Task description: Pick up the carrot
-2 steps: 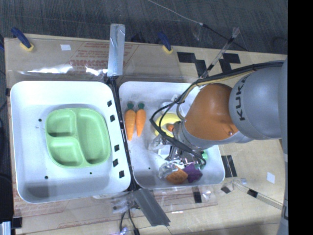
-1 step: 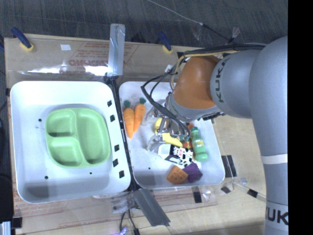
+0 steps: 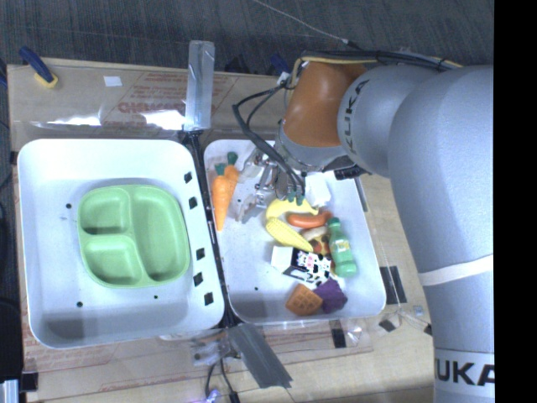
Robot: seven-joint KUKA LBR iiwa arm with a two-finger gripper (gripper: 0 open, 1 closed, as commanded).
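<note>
Roughly: grey KUKA arm with orange wrist band (image 3: 403,141) reaches in from the right over the right-hand shallow white plastic bin (image 3: 243,300). Left white bin (image 3: 33,225) holds a green divided plastic plate (image 3: 132,235). Metal two-finger claw (image 3: 262,190) hangs above the right bin's upper left, nothing visible between its fingers; spread can't be told. Orange toy carrot (image 3: 221,198) lies just beside the claw on its left, against the bin's left wall, long axis along that wall, leafy end farthest from the camera. Likely needs a short shift left.

carrot (image 3: 221,193) lies by right bin's (image 3: 252,296) left wall, gripper (image 3: 262,185) just beside it
</note>
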